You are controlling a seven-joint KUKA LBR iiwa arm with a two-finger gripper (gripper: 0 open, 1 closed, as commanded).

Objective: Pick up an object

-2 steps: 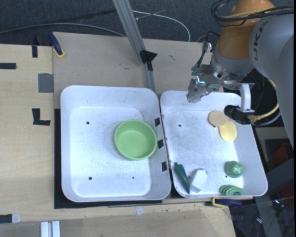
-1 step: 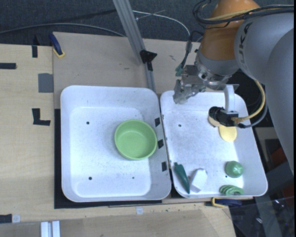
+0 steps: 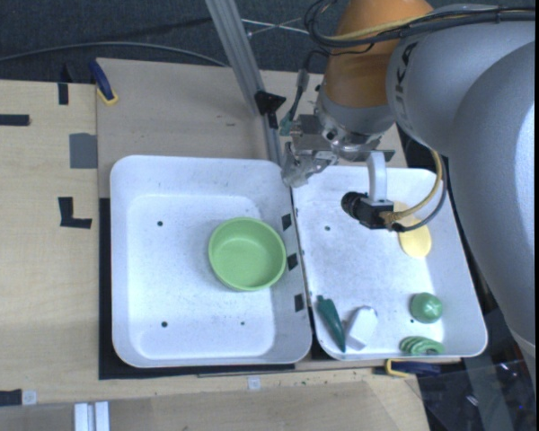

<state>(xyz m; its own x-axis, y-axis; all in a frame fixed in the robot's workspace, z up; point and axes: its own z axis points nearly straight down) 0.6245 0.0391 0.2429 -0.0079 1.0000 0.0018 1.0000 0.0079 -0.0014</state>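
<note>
My gripper [image 3: 296,171] hangs over the back edge of the bins, right above the wall where the two meet. Nothing shows between its tips. A green bowl [image 3: 246,253] sits upright in the left bin [image 3: 144,187], left of and nearer the front than the gripper. In the right bin [image 3: 341,268] lie a yellow flat piece [image 3: 418,241], a green ball-like piece [image 3: 425,307], a green ridged piece [image 3: 420,346], a white block [image 3: 361,325] and a dark green tool [image 3: 331,322], all well to the front of the gripper.
A slanted metal pole [image 3: 238,52] rises just behind the left bin's back right corner, close to the gripper. The grey arm fills the upper right, over the right bin's far side. The wooden bench [image 3: 36,241] lies bare at left.
</note>
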